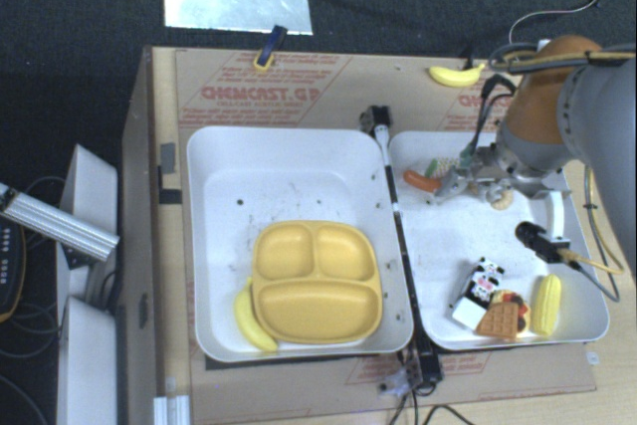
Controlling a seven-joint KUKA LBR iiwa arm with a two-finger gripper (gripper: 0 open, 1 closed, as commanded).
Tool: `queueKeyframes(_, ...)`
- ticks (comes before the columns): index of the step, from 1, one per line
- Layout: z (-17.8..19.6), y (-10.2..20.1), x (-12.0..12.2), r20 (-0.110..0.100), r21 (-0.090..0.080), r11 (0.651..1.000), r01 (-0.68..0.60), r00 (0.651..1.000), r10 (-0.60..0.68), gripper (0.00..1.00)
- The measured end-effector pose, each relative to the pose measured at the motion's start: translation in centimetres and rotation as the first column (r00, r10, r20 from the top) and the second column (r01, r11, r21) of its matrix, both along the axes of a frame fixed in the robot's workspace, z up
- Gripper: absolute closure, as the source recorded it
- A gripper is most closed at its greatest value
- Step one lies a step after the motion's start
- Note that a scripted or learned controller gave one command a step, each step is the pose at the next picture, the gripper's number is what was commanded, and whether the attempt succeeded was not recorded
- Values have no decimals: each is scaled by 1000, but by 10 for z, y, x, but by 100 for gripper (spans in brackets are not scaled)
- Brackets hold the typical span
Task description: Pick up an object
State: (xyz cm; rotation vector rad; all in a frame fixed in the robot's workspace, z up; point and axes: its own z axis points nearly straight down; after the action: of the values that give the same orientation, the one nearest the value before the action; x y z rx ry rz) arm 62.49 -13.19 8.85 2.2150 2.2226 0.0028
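My gripper (456,178) hangs low over the far left part of the right bin (582,323). Just to its left lies an orange-red carrot-like toy (421,181) with a small green piece (439,166) beside it, very close to the gripper or touching it. A small pale round item (501,198) lies under the wrist. Near the bin's front sit a cow-patterned box (478,290), a brown waffle piece (503,318) and a yellow corn cob (545,304).
The left bin (214,214) holds a yellow divided plate (317,280) and a yellow banana (251,318) at its front left. Another banana (456,75) lies on the bench behind the right bin. The divider between the bins runs close to the carrot.
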Motion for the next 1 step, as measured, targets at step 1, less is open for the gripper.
queueKeyframes(1,-4,33,38,-11,2,1000,3,1000,-3,0)
